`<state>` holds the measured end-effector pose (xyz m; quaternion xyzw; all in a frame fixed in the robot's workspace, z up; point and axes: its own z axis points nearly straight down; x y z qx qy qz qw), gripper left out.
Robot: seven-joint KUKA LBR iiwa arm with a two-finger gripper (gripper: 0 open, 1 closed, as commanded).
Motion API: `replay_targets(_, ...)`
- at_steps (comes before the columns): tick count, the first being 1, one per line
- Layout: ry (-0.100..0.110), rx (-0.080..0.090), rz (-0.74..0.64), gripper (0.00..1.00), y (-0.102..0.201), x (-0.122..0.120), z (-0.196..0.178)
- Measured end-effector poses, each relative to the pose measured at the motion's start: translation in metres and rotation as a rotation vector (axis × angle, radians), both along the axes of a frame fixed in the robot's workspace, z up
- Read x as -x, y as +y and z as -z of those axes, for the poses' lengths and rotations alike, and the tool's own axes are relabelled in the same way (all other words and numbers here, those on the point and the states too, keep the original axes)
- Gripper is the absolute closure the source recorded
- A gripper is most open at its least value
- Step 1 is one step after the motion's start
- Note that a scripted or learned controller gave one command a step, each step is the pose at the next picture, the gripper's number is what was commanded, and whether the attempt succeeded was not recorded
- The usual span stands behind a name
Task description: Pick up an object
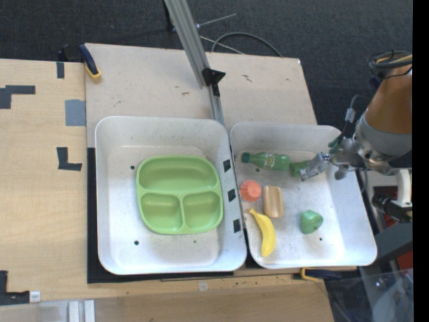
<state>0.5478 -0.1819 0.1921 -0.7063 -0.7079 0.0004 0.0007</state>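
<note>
Wooden bench (40,200), two white bins mid-frame. Left bin (107,200): green divided plate (179,194). Right bin (348,233): green bottle (268,160) upper left, orange cup (251,191), tan block (273,201), banana (263,231), green pepper (310,221). Gripper (315,168) low at the bottle's right end; can't tell if it's gripping.

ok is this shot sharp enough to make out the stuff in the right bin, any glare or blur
Camera view: light is soft and even, without hard glare on the white bins; the banana and green bottle read clearly, while the gripper looks small and slightly soft.
</note>
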Motion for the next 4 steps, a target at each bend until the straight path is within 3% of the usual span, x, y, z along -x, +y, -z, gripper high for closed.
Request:
replay_targets(1, 0.000, 0.000, 0.000, 0.00, 0.000, 0.000, 0.000)
replay_targets(3, 0.003, 0.000, 0.001, 0.00, 0.000, 0.011, 0.102)
replay_targets(4, 0.001, -0.001, 0.000, 1.00, 0.000, 0.011, 0.090)
